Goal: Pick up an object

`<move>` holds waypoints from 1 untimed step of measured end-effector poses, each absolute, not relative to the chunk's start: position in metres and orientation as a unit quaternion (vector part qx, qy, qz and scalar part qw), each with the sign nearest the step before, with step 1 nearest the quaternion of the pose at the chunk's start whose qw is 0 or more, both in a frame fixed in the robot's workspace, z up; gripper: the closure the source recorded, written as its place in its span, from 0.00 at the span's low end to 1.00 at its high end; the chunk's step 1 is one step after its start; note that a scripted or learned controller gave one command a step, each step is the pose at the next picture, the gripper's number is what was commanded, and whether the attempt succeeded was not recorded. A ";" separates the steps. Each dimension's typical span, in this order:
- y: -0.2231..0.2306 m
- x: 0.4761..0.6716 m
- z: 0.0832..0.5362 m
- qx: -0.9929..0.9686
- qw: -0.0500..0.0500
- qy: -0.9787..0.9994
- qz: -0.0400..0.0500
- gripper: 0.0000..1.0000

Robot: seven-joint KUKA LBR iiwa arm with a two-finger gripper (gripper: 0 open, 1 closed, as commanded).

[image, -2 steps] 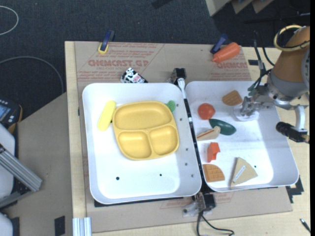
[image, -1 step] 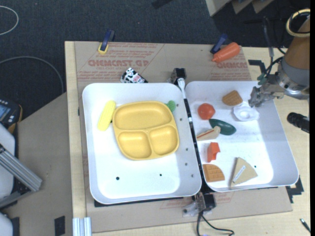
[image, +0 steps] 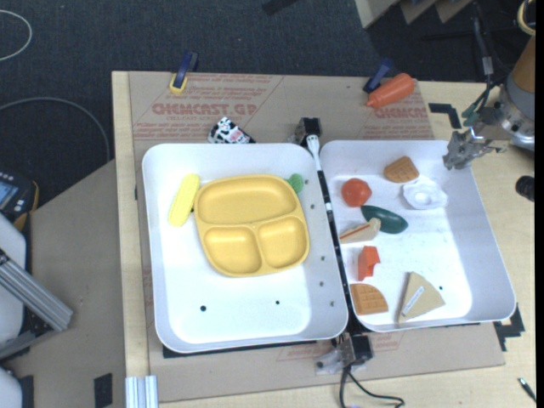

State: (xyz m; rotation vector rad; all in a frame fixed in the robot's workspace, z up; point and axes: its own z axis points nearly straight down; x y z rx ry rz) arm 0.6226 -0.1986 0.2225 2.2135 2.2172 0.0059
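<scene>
So the gripper [image: 460,153] is sitting at the far right corner of the right bin [image: 489,253], basically over the rim. Can't tell how its jaws stand from this angle, and I see nothing held in it.

Nearest stuff to it is the white cup-like piece [image: 423,196] and the tan bread-looking piece [image: 400,170], both just left of it inside the bin. Nearer the middle you've got the red tomato [image: 356,191], a dark green veg [image: 387,220] and a sandwich wedge [image: 420,296] at the near side.

My worry: dropping straight down from here, it clips the bin wall or closes on air. The items are also small and low, and the round tomato would likely roll away.

Left bin [image: 170,296] has the yellow tray [image: 251,223].
</scene>
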 end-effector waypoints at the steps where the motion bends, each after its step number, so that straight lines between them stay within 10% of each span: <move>1: -0.148 0.609 0.232 0.705 -0.001 0.709 0.001 1.00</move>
